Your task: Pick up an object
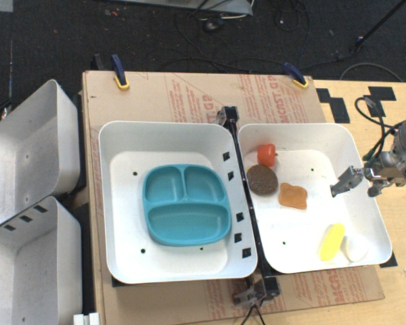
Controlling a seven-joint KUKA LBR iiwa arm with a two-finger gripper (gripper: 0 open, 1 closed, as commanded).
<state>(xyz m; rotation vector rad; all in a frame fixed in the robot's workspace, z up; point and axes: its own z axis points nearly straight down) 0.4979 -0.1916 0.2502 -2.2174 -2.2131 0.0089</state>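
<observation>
Camera view: looked down on five small things in the right bin (365, 202), none gripped. Red piece (266, 155), rounded, sat near the bin's far left corner. Brown disc (262, 179), flat and speckled, lay just in front of it, touching or nearly so. Orange piece (293, 196), flat and lumpy, lay just right of the disc. Yellow piece (331, 242), long and smooth, lay near the front wall, with a white piece (356, 248), round and pale, just beside it at the front right corner.

End effector (361, 181) hung over the bin's right side, fingers spread and nothing between them, well apart from all five pieces. Arm (400, 156) entered from the right.

Left bin (115, 181) held a teal tray (187, 204) with three compartments, lying flat at the middle.

Both bins rested on a cardboard sheet (183, 97) over the bench, pinned at the far edge by two clamps (122, 76) with yellow tips. Spare white bins (27, 154) stood tilted at the left. Dark floor (54, 26) beyond, strewn with cables.

Red print on the cardboard, reversed and too blurred to read.
</observation>
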